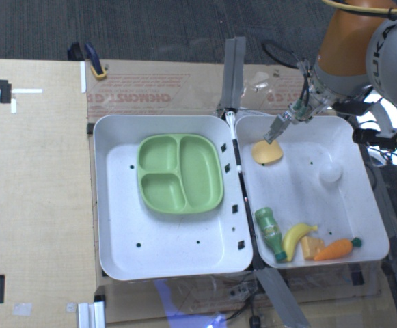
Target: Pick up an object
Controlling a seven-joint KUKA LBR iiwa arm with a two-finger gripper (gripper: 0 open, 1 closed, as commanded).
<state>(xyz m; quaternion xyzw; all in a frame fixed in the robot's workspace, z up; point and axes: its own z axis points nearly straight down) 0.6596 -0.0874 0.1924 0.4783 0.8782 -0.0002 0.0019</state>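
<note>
Hovering at the far left of the right bin (362,183), the tool (275,134), whose grip I cannot make out, touches the yellow cookie (268,154) lying on the floor there.

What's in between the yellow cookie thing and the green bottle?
Nothing. In the camera view, just bare white bin floor runs from the yellow piece down to the green bottle.

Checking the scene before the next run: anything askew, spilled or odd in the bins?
Nothing spilled or damaged. The bottle, banana, carrot and an orange block are bunched in the right bin's near corner. The green plate sits slightly turned in the left bin.
</note>
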